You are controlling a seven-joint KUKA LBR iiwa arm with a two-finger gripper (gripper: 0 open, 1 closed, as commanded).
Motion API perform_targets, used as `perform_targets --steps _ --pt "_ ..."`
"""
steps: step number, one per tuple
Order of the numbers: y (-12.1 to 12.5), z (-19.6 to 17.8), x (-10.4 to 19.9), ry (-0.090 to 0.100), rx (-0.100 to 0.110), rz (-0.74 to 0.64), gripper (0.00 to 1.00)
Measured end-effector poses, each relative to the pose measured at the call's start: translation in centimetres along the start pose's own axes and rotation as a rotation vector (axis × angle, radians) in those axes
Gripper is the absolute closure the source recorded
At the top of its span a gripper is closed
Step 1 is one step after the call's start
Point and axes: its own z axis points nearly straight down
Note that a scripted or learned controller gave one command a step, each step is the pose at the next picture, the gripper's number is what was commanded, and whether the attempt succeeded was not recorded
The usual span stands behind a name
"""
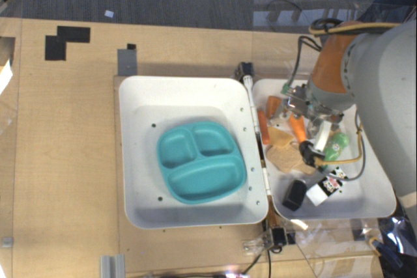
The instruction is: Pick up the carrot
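Camera view: arm reaching into right bin (381, 205), hand (317, 130) low over clutter near bin's middle. Cannot tell how far open, nor whether anything held. Carrot (297, 126) lying just beside hand, toward bin's left wall, touching tan bread-like slice (285, 150); second orange piece (262, 125) against that wall. Green item (337, 145) and black block (294, 194) close by. Teal tray (201, 161) in left bin (140, 205), well apart. Risk: crowded pile, so likely to pinch neighbour or nudge carrot aside.
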Motion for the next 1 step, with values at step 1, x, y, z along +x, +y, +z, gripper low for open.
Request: perform_targets --steps 1 --pt "0.20 -1.31 0.24 0.003 -0.007 -0.010 1.00"
